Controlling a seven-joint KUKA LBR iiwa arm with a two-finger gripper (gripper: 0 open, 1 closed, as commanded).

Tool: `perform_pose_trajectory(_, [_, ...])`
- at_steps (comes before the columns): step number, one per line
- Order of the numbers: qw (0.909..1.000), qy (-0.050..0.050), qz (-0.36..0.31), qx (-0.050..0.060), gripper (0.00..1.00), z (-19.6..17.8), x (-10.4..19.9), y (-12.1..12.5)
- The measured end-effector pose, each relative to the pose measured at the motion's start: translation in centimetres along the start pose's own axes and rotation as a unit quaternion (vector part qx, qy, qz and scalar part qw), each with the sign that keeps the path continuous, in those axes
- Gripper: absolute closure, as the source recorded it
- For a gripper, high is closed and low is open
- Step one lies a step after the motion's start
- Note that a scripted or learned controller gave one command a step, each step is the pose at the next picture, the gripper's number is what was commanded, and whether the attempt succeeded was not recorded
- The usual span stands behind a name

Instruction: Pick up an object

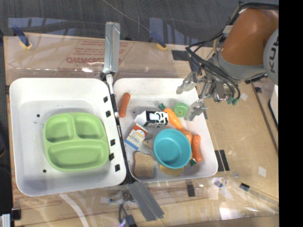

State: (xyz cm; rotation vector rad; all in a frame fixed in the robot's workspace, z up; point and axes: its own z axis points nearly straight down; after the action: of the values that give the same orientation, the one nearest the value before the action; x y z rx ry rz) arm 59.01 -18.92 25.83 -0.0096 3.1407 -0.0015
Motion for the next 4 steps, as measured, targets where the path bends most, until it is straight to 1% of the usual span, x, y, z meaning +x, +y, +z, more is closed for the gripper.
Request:
perform_pose_trajectory(1, [0.9777,0.002,0.21,0.0,0.0,7.9,-2.2,-2.1])
perform_pose_trajectory(2, [0.9813,-0.008,0.192,0.0,0.0,14.3,-6.5,1.1])
perform_pose_trajectory(3, [0.9442,-0.013,0.329,0.0,0.0,15.0,-5.3,3.8])
perform_pose_trajectory(4, [0.9287,-0.005,0.371,-0.001,0.0,7.2,-6.3,5.5])
